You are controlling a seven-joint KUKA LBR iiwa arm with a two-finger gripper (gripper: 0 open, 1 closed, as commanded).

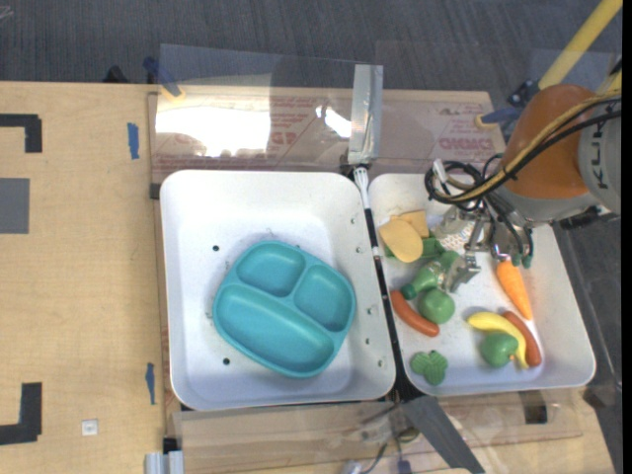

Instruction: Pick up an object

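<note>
Two bins: shallow white trays sat side by side, left bin (pixel 188 215) and right bin (pixel 573 354), mid-frame.
Left bin: held a teal three-compartment plastic plate (pixel 284 307), tilted, near the centre.
Arm: the grey arm with the orange band (pixel 548 156) reached in from the upper right.
Gripper: the two-finger gripper (pixel 464 265) hung low over the right bin's upper middle; whether it was wide, narrow or holding anything, I could not tell.
Task things: toy foods lay in the right bin.
Near the gripper: a pale yellow wedge (pixel 405 237) to its left, a green round vegetable (pixel 433 299) just below.
Right side: an orange toy carrot (pixel 513 286).
Lower right: a yellow banana (pixel 491 322) beside a green pepper (pixel 499 349).
Lower middle: a red chilli (pixel 413 316) and a green broccoli floret (pixel 430 366).
</note>
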